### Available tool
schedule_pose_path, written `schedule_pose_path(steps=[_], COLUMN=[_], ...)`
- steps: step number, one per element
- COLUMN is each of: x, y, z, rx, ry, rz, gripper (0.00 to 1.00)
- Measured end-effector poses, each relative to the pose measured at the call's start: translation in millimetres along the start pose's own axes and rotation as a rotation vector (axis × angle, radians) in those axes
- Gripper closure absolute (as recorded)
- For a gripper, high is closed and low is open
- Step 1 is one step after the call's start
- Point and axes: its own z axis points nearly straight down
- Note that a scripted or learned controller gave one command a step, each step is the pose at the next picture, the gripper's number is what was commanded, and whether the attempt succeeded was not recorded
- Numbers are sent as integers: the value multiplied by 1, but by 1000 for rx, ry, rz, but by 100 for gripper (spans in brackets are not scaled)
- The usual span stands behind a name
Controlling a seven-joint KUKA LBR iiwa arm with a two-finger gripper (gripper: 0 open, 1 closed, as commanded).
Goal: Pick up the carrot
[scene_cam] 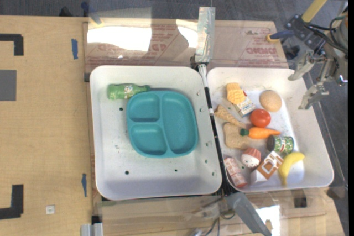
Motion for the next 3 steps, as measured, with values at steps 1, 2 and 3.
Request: schedule_pose_path(steps=[1, 2, 3], x=[4, 41, 43], y=[11, 65, 91], z=[177, 181, 180], rx=[-2, -1, 2], ry=[7, -5, -8], rz=[83, 90, 52], gripper=[0, 0, 0])
